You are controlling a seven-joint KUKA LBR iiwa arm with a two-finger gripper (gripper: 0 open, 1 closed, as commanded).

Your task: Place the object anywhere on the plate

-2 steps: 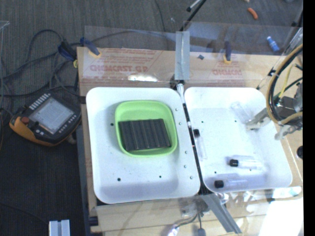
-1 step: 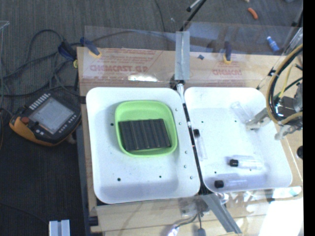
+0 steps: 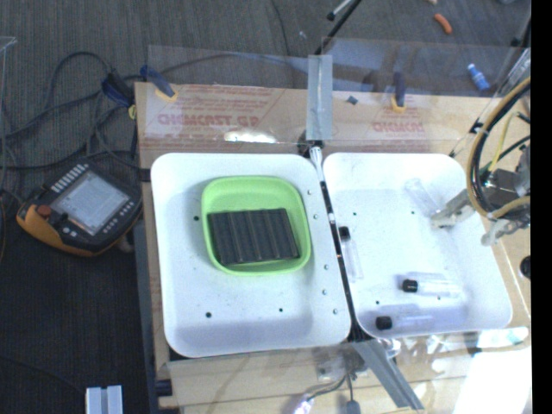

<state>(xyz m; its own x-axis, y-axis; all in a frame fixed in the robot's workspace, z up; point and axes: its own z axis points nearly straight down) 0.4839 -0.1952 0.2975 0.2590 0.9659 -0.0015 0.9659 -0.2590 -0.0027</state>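
Observation:
A lime-green square plate (image 3: 250, 190) sits in the left bin (image 3: 185, 317). A dark grey ridged slab (image 3: 253, 236) lies flat on it and covers most of its floor. In the right bin (image 3: 483, 304) lie several clear plastic tubes with black caps: one (image 3: 429, 286) near the middle, one (image 3: 405, 322) by the front wall, one (image 3: 347, 247) along the left wall. My gripper (image 3: 461, 210) hangs over the right bin's right side, partly cut off by the frame edge and tangled with yellow cables. Nothing shows in its grasp.
A clear piece (image 3: 419, 193) lies at the back of the right bin. A teach pendant (image 3: 82, 207) rests on the floor to the left. A cardboard sheet (image 3: 233, 115) and a metal post (image 3: 319, 102) stand behind the bins.

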